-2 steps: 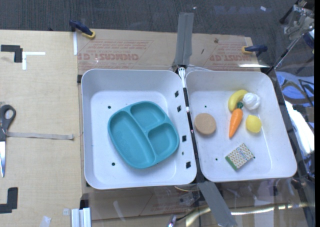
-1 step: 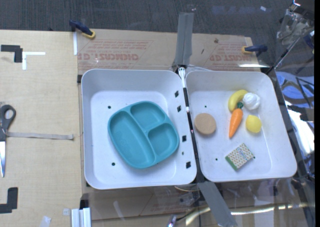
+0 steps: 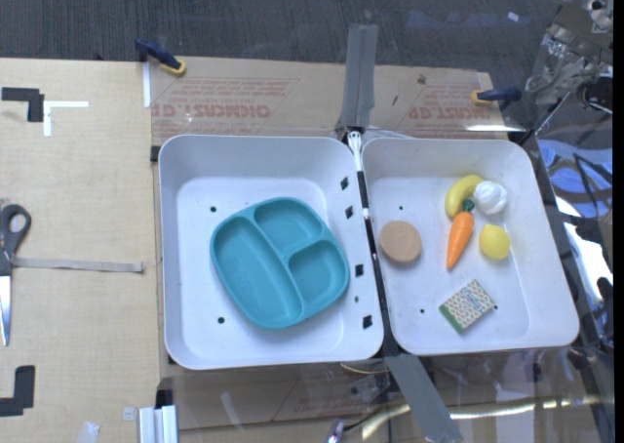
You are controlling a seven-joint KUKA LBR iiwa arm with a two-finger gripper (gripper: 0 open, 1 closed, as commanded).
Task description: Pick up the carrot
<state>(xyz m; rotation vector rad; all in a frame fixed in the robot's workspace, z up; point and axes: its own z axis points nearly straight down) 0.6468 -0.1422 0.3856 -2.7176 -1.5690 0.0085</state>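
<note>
An orange carrot point(image 3: 458, 237) with a small green top lies in the right bin point(image 3: 546, 324), pointing down and slightly left. It sits between a tan round cookie point(image 3: 400, 242) on its left and a yellow lemon point(image 3: 495, 242) on its right. A yellow banana point(image 3: 462, 194) and a white garlic bulb point(image 3: 490, 197) lie just above the carrot's green end. At the top right corner, arm hardware and cables point(image 3: 580, 2) hang outside the bins, far from the carrot.
A teal divided plate point(image 3: 280, 261) fills the middle of the left bin point(image 3: 185, 334). A small green-and-tan packet point(image 3: 468, 305) lies below the carrot. Scissors point(image 3: 8, 256) rest on the bench at the far left.
</note>
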